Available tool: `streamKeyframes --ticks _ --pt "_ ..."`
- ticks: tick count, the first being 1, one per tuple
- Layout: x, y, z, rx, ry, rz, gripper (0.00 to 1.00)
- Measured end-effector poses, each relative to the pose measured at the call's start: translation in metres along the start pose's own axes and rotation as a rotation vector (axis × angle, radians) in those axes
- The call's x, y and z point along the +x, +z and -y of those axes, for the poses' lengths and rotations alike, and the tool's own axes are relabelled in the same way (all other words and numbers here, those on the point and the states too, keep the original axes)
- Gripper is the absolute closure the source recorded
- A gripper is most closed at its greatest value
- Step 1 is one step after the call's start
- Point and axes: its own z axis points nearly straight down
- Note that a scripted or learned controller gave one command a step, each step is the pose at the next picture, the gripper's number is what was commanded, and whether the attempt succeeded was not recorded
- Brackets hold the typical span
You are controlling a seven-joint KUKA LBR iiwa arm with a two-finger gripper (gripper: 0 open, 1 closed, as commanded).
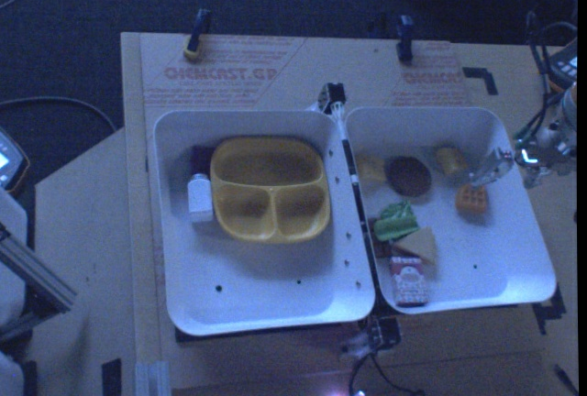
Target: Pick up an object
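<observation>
**End effector at the right bin's far edge, nothing lifted yet**

The objects to choose from lie in the right bin (pixel 514 243): an orange waffle piece (pixel 471 201) near its right wall, a yellowish item (pixel 449 159) farther back, a dark round cookie (pixel 408 175) toward the middle, another pale yellow item (pixel 371 169) by the divider, then a green piece (pixel 396 222), a tan wedge (pixel 419 245) and a red carton (pixel 410 282) toward the near edge. All rest on the bin floor. The end effector (pixel 493 167) hangs at the far right of this bin, just beside the yellowish item and above the waffle piece; whether its fingers are apart or together I cannot tell in this dim light. Nothing appears caught in it, so by my judgement the pick is not yet done and the closing and lifting remain. The left bin (pixel 183 293) holds a yellow divided plate (pixel 270 188) and a small white bottle (pixel 200 197), on the counter (pixel 138 92)
</observation>
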Motion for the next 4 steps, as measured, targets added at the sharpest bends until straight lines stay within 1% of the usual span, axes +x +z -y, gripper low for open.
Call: streamKeyframes --ticks 1,2,3,4 --pt "-0.001 0.043 0.0 0.0 -0.001 0.0 0.0" --pt "-0.01 0.093 -0.001 0.0 -0.001 0.0 0.0" --pt "-0.009 0.142 -0.001 0.0 -0.001 -0.001 0.0" --pt "-0.01 0.128 -0.002 -0.006 0.0 0.002 1.0"
